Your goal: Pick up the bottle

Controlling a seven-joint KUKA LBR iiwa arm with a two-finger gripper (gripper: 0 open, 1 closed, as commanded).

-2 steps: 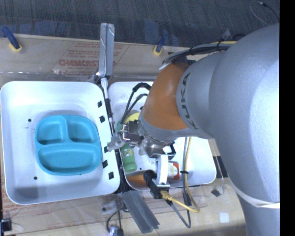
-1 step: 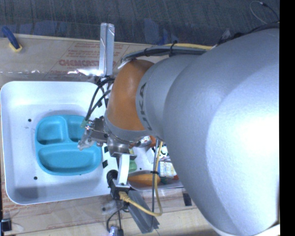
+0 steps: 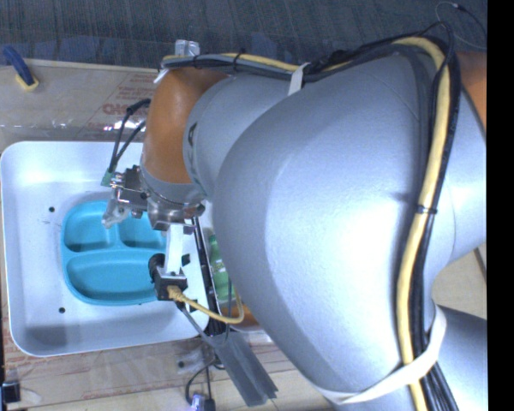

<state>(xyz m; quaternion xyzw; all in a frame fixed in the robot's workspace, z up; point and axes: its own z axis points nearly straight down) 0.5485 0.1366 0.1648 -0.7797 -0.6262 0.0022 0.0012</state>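
Dark carpet lies behind the desk; one white bin holds a blue divided tray. Arm blocks most of the right. Hand sits low over the tray's upper compartments; whether released or clenched, cannot tell. Bottle: probably the green-clear sliver at the arm's edge (mostly hidden), just right of the hand. Judgement: shift right, centre over it before descending.

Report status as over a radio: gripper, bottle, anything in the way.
Gripper low over blue tray in white bin, fingers unclear. Bottle not identified. Arm blocks much of the bench.
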